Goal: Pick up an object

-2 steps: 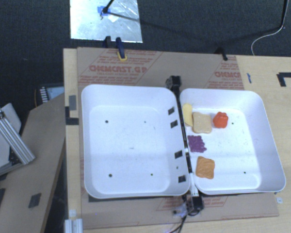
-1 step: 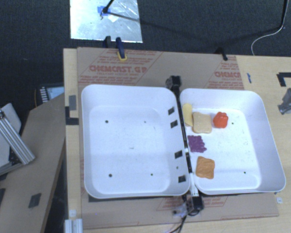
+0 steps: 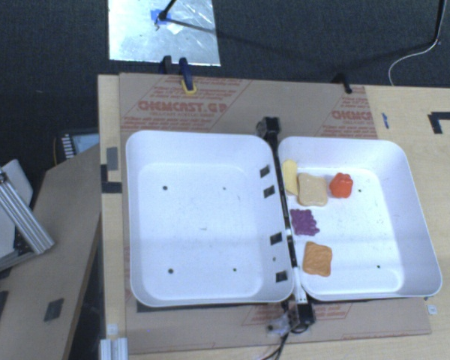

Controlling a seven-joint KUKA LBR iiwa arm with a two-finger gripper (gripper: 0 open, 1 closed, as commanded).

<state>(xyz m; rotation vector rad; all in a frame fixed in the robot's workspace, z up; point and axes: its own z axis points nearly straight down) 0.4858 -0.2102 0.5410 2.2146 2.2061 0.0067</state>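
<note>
Camera view: right white plastic bin (image 3: 405, 201) holds a pale yellow piece (image 3: 289, 177), tan bread-like slab (image 3: 312, 189), small red-orange pepper-like toy (image 3: 341, 185), purple grape cluster (image 3: 304, 221) and orange waffle-like square (image 3: 317, 259), all hugging the left wall.

Gripper state: cannot tell.

Risk: fingers fouling the wall or snagging neighbours.

A foil sheet (image 3: 163, 19) lies on the dark floor above the bench (image 3: 232, 100); a metal rail (image 3: 11, 205) slants at far left.

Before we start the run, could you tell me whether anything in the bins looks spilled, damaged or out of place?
Nothing stands out. The five small items lie apart from one another along the left side of the right bin, none spilled or broken.
</note>
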